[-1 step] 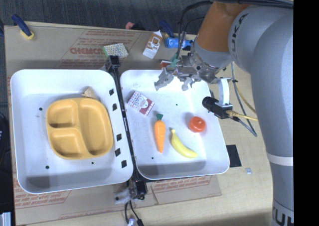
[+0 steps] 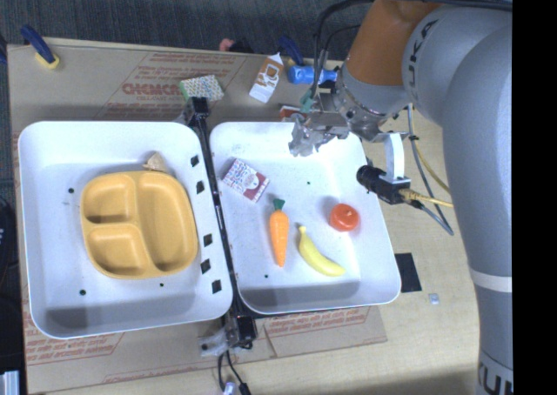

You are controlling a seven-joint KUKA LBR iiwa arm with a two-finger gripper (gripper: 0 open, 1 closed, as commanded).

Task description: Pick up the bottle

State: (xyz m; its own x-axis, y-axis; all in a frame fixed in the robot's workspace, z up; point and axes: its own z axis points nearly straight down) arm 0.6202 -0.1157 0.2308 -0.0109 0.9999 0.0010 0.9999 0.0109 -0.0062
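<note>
Two white bins point(image 2: 35, 210); yellow divided tray point(image 2: 139, 224) on the left; on the right an orange carrot point(image 2: 278, 237) with green top, yellow banana point(image 2: 319, 256), red-orange tomato point(image 2: 345, 217), red-and-white packet point(image 2: 244, 179)

gripper point(image 2: 306, 139) fingers too small and blurred to read, small tan object point(image 2: 155, 160) partly hidden behind yellow divided plate point(image 2: 139, 224) at far edge, arm point(image 2: 452, 80) cut off at right and near edges, cables point(image 2: 228, 367) cut by near edge, bottle unidentifiable
</note>
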